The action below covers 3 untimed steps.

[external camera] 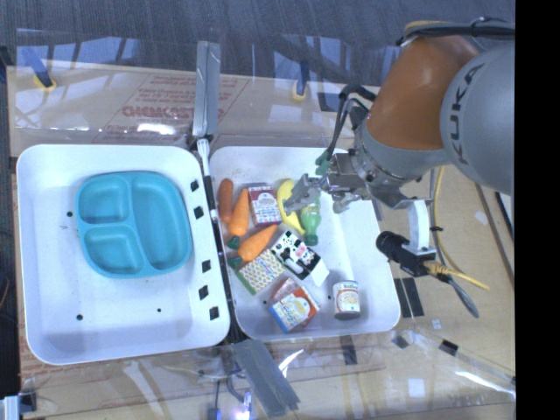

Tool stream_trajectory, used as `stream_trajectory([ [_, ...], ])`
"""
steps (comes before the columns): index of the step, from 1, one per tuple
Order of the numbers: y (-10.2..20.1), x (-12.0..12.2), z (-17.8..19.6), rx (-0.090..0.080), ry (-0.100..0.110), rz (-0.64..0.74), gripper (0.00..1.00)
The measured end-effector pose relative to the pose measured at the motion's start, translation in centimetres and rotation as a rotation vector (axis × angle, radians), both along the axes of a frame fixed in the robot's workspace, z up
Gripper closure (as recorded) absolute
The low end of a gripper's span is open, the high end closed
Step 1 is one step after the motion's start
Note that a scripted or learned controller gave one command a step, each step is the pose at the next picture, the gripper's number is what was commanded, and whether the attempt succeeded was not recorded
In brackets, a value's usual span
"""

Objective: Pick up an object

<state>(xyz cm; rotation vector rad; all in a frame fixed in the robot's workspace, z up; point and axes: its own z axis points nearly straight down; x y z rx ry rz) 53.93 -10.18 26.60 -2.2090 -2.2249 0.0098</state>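
1. Lowest in the right bin (372, 309), toward bottom centre of the frame: small carton (293, 309) beside a little can (347, 298).
2. Above those, a black-and-white box (295, 254), a patterned packet (261, 271), two carrots (254, 241) (the second (227, 201) higher up), a red-labelled box (263, 204).
3. Likely target: green piece (311, 220) with a banana (287, 192) touching it, upper middle of the right bin.
4. Gripper (308, 192) poised just over that pair; cannot tell how wide it stands (hidden behind cabling and the wrist).
5. Probably light, hard plastic toys, smooth and apt to slip or roll; best pinched across the narrow middle, square to the long axis, clear of neighbours.
6. Left bin (35, 261): blue divided plate (133, 222), well apart.
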Motion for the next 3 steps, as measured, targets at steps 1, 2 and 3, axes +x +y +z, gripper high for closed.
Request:
stream_trajectory([
  [1,-6.8,-0.4,-13.5,0.002,-0.001,0.046,0.00],
  [2,-1.9,0.8,-17.3,-0.001,-0.009,0.190,0.00],
  [3,-1.8,0.7,-16.6,0.000,-0.002,0.196,1.00],
])
